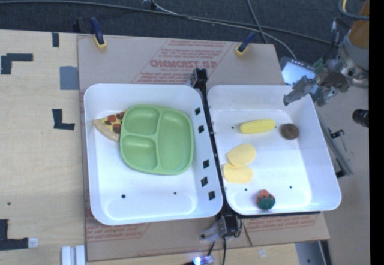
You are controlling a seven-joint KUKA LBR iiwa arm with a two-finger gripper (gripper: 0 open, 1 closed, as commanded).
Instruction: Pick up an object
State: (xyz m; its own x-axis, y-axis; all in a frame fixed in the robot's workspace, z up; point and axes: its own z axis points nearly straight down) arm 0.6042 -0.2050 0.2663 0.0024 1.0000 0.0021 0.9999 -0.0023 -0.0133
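The right bin [312, 156] holds a yellow corn-like piece [258, 126], a small brown round piece [290, 131], two pale yellow flat pieces [240, 154] [238, 174] and a small red and green fruit [265, 199]. My gripper [307, 91] hangs at the bin's far right corner, above its rim. It is up and to the right of the brown piece. Nothing shows between its fingers.
The left bin [102, 186] carries a green divided plate [157, 139] with a pizza slice [110, 125] tucked at its left side. A black divider [206, 138] runs between the bins. Cables cross the dark floor beyond the bench.
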